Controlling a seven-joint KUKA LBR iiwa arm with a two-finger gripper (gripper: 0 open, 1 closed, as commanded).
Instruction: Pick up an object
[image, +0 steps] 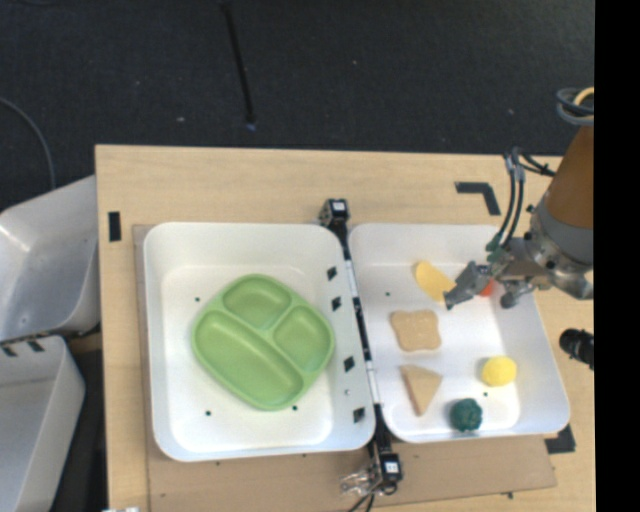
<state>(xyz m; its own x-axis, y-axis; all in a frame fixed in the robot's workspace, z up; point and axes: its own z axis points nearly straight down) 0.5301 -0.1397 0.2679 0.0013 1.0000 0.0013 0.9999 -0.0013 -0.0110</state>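
- Gripper (487, 283) is hanging over the upper right part of the right bin (535, 400), at the end of the grey and orange arm (570, 205); something small and red-orange is showing between its fingers, but whether they are pinching it or merely standing over it I cannot tell.
- Candidate objects are lying in the right bin: a yellow piece (432, 279) just beside the gripper's left finger, a toast slice (415, 330) below it, a tan wedge (422, 387), a yellow ball (499, 371) and a dark green ball (465, 414) near the front wall.
- Left bin (160, 300) is bearing a green divided plate (262, 341), well apart from the gripper.
- Step in hand, by my judgement: the grasp attempt itself, at or just above bin level.
- Next move is calling for a confirmed closure on one item, then a straight lift clear of the yellow piece.
- Markings: no brand, label or legible writing is showing anywhere.
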